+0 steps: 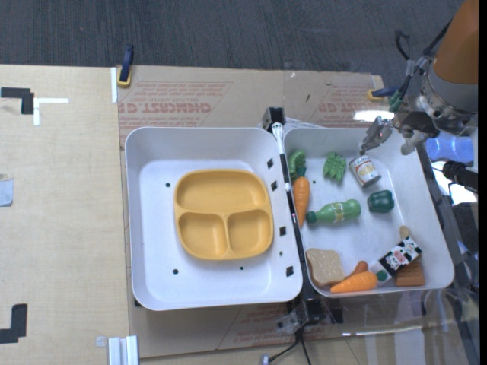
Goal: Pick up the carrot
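Observation:
An orange carrot (301, 197) with a green top lies along the left wall of the right bin (432, 204), pointing toward the front. A second orange carrot (354, 283) rests at that bin's front edge beside a bread slice (325, 266). My gripper (392, 140) hovers over the bin's back right corner, well right of the first carrot and just above a small can (365, 170). Its fingers (374, 138) are spread open and hold nothing.
The right bin also holds a green bottle (335, 213), a green pepper (380, 201), a leafy green (333, 166), a cow-print carton (401, 257) and an orange block (412, 277). A yellow divided plate (224, 213) sits in the left bin (144, 204).

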`<state>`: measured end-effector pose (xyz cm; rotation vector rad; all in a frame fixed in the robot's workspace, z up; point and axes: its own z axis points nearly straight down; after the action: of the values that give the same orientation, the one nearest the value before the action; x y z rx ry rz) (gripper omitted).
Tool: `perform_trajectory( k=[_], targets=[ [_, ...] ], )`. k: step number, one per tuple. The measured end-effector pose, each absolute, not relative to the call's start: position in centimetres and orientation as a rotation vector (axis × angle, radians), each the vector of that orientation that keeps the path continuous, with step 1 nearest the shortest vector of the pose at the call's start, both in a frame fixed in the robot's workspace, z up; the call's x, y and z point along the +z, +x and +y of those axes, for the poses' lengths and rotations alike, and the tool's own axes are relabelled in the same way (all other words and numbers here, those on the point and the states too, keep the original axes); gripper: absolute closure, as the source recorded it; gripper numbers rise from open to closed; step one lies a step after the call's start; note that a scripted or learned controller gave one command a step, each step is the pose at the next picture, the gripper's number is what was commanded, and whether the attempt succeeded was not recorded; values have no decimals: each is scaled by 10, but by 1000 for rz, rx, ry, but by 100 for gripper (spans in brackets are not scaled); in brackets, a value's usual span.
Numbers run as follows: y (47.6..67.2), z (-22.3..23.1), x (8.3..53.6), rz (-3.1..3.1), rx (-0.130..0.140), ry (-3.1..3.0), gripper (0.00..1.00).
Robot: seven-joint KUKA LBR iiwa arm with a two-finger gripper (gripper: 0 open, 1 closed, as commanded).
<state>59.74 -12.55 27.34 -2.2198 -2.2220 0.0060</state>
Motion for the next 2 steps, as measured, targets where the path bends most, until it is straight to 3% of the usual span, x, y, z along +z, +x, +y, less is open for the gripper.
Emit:
perform_trajectory(
  k=[1, 2],
  targets=[
    [586, -86, 316, -1835, 3, -2553, 0],
    [603, -38, 390, -2092, 7, -2345, 0]
  ],
)
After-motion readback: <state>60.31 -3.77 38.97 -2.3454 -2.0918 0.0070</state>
